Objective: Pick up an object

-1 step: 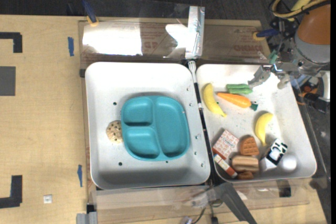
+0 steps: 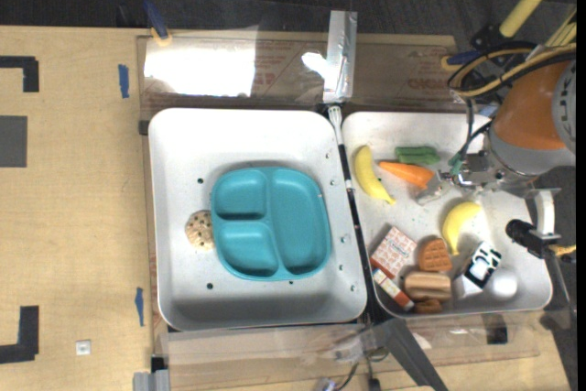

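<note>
- Nearest us in the right bin (image 2: 540,293), we see a hot dog (image 2: 428,285), a red-and-white box (image 2: 392,252), a brown cookie (image 2: 434,255) and a black-and-white item (image 2: 482,266).
- Mid-bin lies a lemon (image 2: 461,223); the gripper (image 2: 450,178) reaches in from the right, low beside a carrot (image 2: 406,172), and we cannot tell its grip.
- Beyond sit a banana (image 2: 369,174) and a green vegetable (image 2: 417,154).
- The left bin (image 2: 174,151) holds a teal divided plate (image 2: 271,221) and a cookie (image 2: 200,229).
- The arm's orange band (image 2: 538,110) rises farthest back.

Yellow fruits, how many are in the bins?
2. A banana lies at the left edge of the right bin, and a lemon sits nearer the middle, below the carrot. Others could be hidden under the arm.
</note>
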